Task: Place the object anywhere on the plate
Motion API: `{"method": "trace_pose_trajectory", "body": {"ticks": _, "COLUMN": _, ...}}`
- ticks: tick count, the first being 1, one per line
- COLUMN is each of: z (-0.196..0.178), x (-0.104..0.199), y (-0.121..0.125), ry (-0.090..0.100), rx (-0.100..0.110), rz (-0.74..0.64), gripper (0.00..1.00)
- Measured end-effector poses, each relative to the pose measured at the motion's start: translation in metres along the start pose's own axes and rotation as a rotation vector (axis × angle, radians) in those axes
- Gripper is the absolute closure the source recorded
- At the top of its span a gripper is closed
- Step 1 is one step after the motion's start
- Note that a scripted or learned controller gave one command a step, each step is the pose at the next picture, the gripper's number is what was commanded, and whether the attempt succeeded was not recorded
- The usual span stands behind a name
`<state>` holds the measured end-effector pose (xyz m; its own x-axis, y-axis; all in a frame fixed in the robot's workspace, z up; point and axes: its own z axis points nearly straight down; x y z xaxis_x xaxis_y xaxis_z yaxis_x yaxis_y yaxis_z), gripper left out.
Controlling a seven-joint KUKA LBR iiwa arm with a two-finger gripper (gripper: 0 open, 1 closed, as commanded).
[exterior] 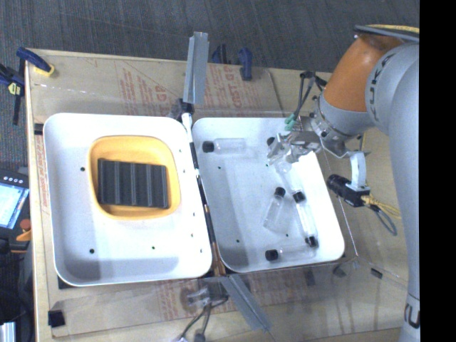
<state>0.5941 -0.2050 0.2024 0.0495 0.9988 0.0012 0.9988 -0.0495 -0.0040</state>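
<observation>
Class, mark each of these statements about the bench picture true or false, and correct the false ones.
1. The yellow plate sits in the left bin. True.
2. The clear vials lie on the plate. False: they lie in the right bin.
3. The end effector is over the left bin. False: it is over the right bin's far right corner.
4. A dark ribbed block rests on the plate. True.

Both bins (64,191) looked like smooth, glossy white plastic. The plate (133,148) in the left bin was matt yellow. Beside it, the right bin's vials (275,212) were clear with black caps.
</observation>
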Motion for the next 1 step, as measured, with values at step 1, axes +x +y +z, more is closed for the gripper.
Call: {"method": "trace_pose_trajectory", "body": {"ticks": 1, "z": -0.0004, "x": 0.0505, "y": -0.0104, "ry": 0.0, "rx": 0.002, "rz": -0.155, "gripper": 1.0}}
